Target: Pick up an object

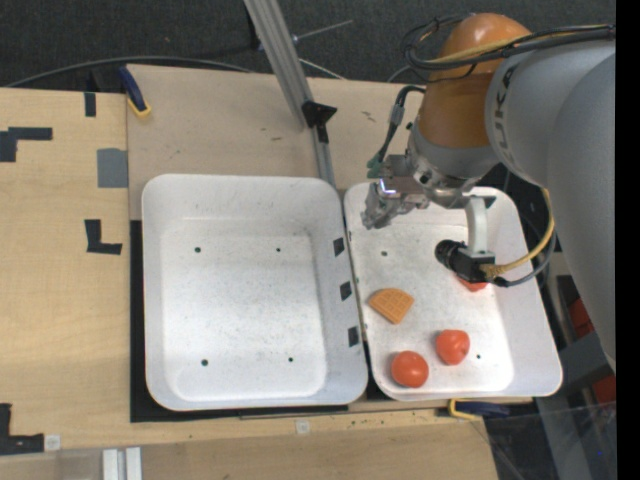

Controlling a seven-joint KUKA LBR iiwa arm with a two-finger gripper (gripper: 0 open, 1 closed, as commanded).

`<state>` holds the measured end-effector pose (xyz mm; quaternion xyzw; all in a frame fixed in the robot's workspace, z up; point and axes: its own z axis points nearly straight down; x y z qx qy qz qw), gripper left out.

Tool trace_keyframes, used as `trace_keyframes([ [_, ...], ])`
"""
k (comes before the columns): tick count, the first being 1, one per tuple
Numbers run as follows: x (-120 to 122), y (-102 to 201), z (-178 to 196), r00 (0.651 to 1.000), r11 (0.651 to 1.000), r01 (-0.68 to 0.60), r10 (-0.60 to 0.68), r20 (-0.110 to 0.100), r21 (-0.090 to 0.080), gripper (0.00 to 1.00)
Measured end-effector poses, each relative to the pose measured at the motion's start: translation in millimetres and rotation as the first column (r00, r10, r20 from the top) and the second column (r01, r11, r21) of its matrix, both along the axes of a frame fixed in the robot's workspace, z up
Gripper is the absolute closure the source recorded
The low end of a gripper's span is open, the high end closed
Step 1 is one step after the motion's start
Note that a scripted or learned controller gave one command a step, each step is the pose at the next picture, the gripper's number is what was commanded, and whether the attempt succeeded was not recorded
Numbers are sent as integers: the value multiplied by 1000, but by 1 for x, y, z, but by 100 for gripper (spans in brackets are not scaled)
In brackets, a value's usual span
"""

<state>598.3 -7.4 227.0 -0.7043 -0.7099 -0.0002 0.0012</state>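
Note:
The right bin [500,368] holds an orange waffle-like piece [391,304], a red tomato-like ball [409,368] near the front and a second red round piece [452,346] beside it. A small red thing [472,282] peeks out under the black cable fitting at the right. My gripper [378,210] hangs over the back left corner of the right bin, well behind the orange piece, with nothing visible between its fingers.
The left bin [240,288] lies beside the right one, joined by black clips along the shared rim. A slanted metal pole [285,63] rises behind the bins. The grey arm [560,118] covers the back right of the scene.

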Motion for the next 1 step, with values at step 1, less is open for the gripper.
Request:
trace_keyframes([
  [1, -1, 56, 9, 1000, 1000, 0, 0, 0, 0, 100],
])
